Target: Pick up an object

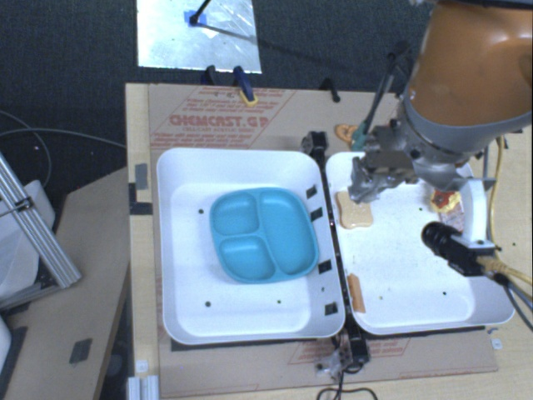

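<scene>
Tool [360,192] position is low over the right bin's [416,307] left side, directly above the upper end of the tan flat object [356,213], whose long axis runs down-view from it; finger state cannot be determined
</scene>
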`<move>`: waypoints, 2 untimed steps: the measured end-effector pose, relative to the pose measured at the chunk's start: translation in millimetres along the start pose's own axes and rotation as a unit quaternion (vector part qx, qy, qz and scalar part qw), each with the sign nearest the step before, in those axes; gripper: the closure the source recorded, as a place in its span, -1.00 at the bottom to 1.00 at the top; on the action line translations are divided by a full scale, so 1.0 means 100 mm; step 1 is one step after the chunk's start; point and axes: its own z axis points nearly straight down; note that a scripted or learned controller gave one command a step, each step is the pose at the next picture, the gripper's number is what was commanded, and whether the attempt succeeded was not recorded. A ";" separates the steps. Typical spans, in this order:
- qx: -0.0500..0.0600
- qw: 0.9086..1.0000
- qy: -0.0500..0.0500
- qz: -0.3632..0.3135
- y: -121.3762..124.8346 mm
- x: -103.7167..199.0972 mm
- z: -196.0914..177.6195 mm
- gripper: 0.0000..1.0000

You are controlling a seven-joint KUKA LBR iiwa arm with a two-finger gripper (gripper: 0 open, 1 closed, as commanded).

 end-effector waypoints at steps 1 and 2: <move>-0.012 1.000 0.002 0.001 0.00 -0.43 -1.33 1.00; -0.001 1.000 0.002 -0.008 -0.01 0.80 -0.82 1.00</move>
